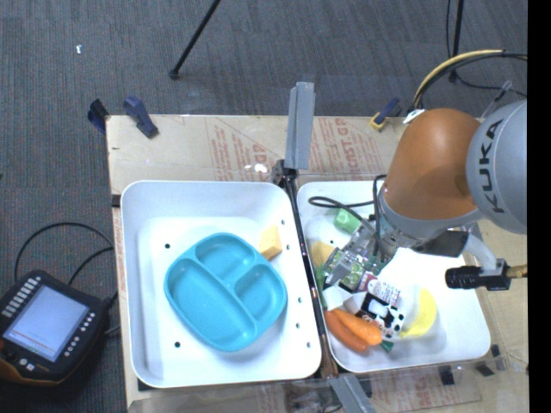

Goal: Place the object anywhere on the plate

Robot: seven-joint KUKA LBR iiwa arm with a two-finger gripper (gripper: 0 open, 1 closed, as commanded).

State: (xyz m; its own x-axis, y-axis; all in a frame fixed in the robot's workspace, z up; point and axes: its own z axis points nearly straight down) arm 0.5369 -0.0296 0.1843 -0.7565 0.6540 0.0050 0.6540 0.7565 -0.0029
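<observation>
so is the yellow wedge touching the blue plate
Touching, as far as the camera view shows: the yellow wedge sits against the upper right rim of the blue plate in the left bin, no white gap between them.

The word "KUKA" stands in dark capital letters on the grey casing of the arm (504,166), reading sideways up its curved side near the orange band. Red printed lettering and line patterns run across the cardboard sheet (232,149) that covers the tabletop behind the 2 bins, but the words are too faint and too small to make out. A small packet (380,293) in the right bin bears red and white printing, also unreadable. The screen of the handheld pendant (47,321) on the floor shows no legible text.
</observation>
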